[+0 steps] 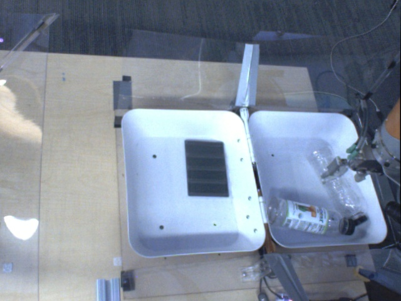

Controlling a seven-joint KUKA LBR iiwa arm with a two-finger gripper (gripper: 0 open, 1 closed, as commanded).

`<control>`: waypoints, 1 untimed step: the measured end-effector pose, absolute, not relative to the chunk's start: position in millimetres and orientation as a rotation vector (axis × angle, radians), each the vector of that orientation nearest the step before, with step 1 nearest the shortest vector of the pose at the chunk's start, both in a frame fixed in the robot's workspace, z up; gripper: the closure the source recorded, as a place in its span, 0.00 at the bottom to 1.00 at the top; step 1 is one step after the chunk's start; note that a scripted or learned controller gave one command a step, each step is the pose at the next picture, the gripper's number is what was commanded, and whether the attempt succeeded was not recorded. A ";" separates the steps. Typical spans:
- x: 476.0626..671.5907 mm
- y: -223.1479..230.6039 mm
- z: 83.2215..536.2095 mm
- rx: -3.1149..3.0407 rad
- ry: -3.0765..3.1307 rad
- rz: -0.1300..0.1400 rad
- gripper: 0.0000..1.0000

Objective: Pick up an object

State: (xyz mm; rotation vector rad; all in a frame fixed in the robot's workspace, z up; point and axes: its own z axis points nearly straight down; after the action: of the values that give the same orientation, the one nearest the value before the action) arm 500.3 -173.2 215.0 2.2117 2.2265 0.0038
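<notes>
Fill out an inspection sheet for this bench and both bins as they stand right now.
Surface: wooden bench bearing two shallow white bins side by side.
Job's things: clear bottle with a label and dark cap, lying on its side in the right bin; crumpled clear plastic beside it.
Clutter: dark ridged rectangle flat in the left bin.
Grippers: gripper over the right bin near the clear plastic; jaws' state unclear.
Cables: thin wires at upper right.
Surroundings: dark carpet beyond the bench.

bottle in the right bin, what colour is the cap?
Black. The bottle lies on its side, with its cap toward the bin's right wall; camera view shows it.
</notes>
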 end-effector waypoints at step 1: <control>502.5 -172.4 226.3 2.203 2.227 0.009 1.00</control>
State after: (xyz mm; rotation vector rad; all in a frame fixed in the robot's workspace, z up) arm 502.5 -172.4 226.3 2.2034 2.2274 0.0093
